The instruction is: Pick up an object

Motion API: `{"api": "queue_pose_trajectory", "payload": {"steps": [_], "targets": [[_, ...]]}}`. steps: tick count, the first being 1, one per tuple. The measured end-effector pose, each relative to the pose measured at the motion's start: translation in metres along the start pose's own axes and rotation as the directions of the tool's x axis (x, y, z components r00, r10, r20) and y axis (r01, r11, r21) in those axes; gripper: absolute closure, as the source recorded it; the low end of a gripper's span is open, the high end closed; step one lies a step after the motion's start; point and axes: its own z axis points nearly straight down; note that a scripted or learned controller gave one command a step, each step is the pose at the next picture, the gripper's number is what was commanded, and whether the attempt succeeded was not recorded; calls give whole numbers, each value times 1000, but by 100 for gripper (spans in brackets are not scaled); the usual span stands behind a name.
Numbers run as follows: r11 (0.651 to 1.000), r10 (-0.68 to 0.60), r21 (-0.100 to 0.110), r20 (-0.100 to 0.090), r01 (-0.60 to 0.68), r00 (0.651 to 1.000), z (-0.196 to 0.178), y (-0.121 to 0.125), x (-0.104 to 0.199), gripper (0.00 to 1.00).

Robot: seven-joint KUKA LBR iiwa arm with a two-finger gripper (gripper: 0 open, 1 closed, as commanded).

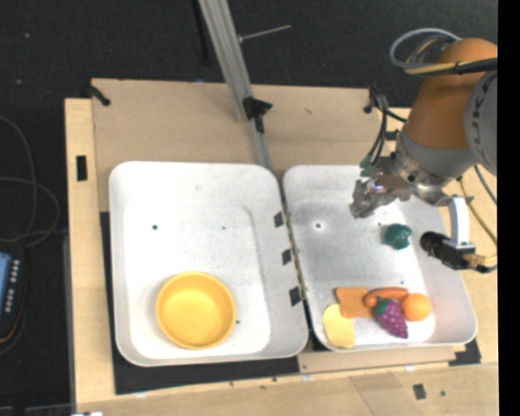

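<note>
The small green object (397,236) is seen low in the right bin (329,258), just beside and toward the near-right of the tool (364,199), whose opening cannot be told.

Grey KUKA arm (481,120), fat rounded orange band (442,102) above a grey wrist. Thin grey cable loop (416,46) on top, black cables down the side. Small dark metallic two-finger gripper (364,199). White bracket with black block alongside.

Arm (451,102) cut off at right (fingers unclear).
</note>
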Motion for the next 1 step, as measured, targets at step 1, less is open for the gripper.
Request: {"api": "queue_pose_trajectory", "payload": {"steps": [1], "targets": [[1000, -4, -2, -1, 4, 1000, -5, 28, 49, 100]]}}
